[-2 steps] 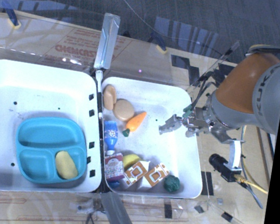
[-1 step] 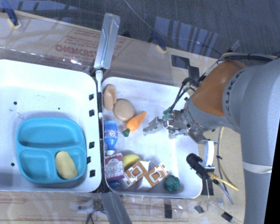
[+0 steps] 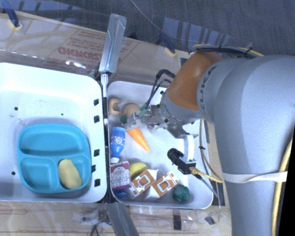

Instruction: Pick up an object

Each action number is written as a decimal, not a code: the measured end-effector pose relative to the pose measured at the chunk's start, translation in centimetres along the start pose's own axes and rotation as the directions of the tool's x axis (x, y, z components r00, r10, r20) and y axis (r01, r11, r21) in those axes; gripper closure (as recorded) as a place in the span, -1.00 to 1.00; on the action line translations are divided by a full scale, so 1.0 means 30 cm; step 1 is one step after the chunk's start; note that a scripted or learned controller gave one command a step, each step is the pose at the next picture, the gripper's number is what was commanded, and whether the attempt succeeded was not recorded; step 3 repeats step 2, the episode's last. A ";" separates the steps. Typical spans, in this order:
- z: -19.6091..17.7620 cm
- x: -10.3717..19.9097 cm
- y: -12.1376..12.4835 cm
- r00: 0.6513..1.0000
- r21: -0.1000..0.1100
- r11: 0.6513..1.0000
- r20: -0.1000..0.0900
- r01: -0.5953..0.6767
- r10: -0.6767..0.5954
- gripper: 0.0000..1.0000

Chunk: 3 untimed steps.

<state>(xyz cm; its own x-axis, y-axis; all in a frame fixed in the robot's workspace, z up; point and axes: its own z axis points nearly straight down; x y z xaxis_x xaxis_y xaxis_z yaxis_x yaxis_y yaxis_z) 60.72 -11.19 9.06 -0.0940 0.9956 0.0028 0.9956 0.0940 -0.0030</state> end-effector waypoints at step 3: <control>-0.346 0.098 -0.015 0.928 -0.005 0.928 0.006 0.373 -0.373 1.00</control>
